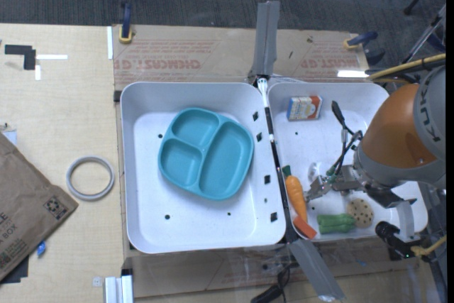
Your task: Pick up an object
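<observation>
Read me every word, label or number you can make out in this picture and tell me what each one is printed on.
"CHEMCAT, GE...", red, upside down and repeated: cardboard sheet behind the bins.
"BOX": brown cardboard box at the left edge.
"KU", partly cut off: grey arm.
Small carton in the right bin: print too blurred to read.

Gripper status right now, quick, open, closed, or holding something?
Gripper: cannot be told. It hangs low in the right bin, next to the carrot.

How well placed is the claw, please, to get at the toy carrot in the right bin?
Probably yes: the claw hovers just right of the carrot, which lies uncovered against the right bin's left wall.
</observation>
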